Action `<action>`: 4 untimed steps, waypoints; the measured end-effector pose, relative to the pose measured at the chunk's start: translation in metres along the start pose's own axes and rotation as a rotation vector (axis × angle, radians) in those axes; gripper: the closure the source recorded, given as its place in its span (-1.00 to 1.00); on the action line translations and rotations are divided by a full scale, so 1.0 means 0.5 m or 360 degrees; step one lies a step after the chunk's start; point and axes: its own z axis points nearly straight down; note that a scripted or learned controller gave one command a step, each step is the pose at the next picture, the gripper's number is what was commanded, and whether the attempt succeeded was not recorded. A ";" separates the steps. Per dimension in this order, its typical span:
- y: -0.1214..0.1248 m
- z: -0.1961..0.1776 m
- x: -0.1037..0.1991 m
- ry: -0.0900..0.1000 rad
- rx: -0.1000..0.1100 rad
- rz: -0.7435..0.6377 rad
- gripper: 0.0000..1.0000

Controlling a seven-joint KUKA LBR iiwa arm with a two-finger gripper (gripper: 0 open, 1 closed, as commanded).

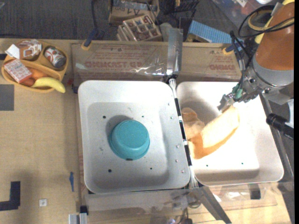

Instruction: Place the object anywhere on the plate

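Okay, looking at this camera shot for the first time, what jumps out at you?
A teal plate lies upside down in the middle of the left bin. In the right bin, the end effector meets the upper tip of a tilted orange-yellow object. A tray of toy food sits far left.

Look along the back of the bench: the cardboard wall (126, 62) behind the left bin carries red printed lettering, but it stands upside down under a sheet of clear film and you cannot make out the words. The cardboard panel (212, 65) behind the right bin bears similar red lettering, also inverted and unreadable. The small packages in the yellow tray (9, 73) at the upper left show coloured labels, too small for you to read.
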 end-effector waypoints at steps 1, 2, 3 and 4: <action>0.003 0.097 0.002 0.0004 0.0003 -0.0004 1.00; 0.056 0.099 0.092 0.0004 0.0001 -0.0638 1.00; 0.110 0.108 0.161 -0.0001 -0.0006 -0.1271 1.00; 0.191 0.084 0.224 -0.0004 -0.0011 -0.1843 1.00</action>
